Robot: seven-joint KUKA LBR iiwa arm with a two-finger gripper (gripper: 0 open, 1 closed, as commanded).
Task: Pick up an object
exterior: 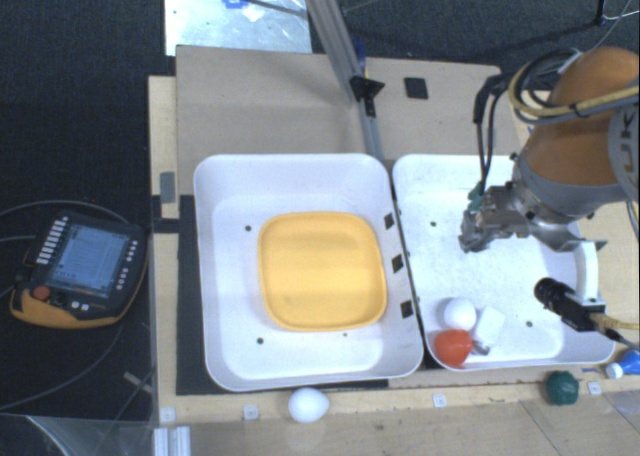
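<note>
1. Watching the grey arm with the orange band (580, 134) reach in from the right, I see it hang over the right shallow white bin (430, 199), well above that bin's near corner where the objects lie.
2. Next down, the left shallow white bin (225, 244) carries a square yellow plastic plate (323, 270), flat in its middle. Too wide for a two-finger pinch, I'd judge.
3. The two-finger gripper (476, 233) points down over bare bin floor; I cannot tell whether it is spread or closed from this angle, and I see nothing held.
4. Likeliest targets sit clustered in the right bin's near-left corner: a small white ball (459, 313), a white boxy block (489, 325) touching it, and a red-orange rounded piece (453, 346) just below.
5. Risk, as I read it: the three are crowded against the bin wall, so a descent could strike the wall or wedge between them, and the smooth, round ball may squirt out.
6. A white egg-shaped object (308, 404) lies outside the bins on the bench edge.
</note>
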